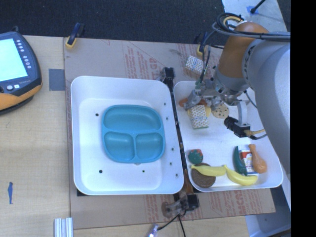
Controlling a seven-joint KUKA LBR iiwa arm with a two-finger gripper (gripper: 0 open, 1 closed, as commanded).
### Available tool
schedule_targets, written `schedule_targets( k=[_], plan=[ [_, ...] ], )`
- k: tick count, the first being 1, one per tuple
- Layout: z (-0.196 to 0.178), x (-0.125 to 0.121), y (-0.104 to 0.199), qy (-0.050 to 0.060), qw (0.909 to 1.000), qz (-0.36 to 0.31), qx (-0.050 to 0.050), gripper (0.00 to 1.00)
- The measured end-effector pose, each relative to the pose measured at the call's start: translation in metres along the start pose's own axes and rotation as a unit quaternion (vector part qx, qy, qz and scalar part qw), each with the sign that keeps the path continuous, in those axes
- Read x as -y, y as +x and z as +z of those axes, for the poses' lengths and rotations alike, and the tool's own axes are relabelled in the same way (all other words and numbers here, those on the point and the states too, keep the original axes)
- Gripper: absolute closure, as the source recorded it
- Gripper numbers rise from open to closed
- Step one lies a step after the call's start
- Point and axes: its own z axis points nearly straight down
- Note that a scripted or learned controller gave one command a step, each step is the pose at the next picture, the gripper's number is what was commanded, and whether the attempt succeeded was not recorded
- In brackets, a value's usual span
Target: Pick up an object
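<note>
Bright, even overhead light, glare whitening both bins point(79, 132), soft shadows, slightly soft focus

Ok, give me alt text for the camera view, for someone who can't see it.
A grey and orange robot arm reaches from the right into the right-hand white bin, its gripper just above a small patterned block. That bin also holds two bananas and other toy food; the left bin holds a blue divided plate.
</note>
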Motion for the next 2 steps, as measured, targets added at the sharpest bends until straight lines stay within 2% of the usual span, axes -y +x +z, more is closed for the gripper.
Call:
schedule_targets(
  k=[2],
  plan=[
    [-0.0001,0.0000,-0.0003,0.000,1.0000,0.000,0.000,0.00]
  ],
)
